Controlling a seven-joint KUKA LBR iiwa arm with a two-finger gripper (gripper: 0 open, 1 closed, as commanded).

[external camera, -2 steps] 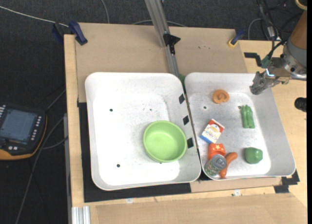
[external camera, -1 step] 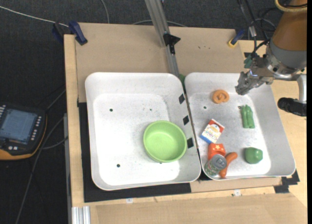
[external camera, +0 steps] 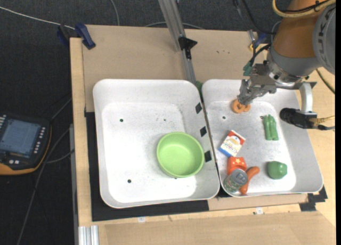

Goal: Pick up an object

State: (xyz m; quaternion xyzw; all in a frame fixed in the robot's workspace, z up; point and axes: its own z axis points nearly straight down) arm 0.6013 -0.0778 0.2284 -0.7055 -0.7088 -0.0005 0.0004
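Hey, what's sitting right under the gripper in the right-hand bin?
A small orange object lies directly under the gripper, on the right bin's floor. The gripper covers its upper part, so contact is unclear.

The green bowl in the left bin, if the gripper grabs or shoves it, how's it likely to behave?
The green bowl looks like thin, rigid plastic, so probably light and stiff. It sits upright on the left bin floor, so a shove would likely slide it rather than tip it. Its smooth, rounded rim may slip from a two-finger pinch.
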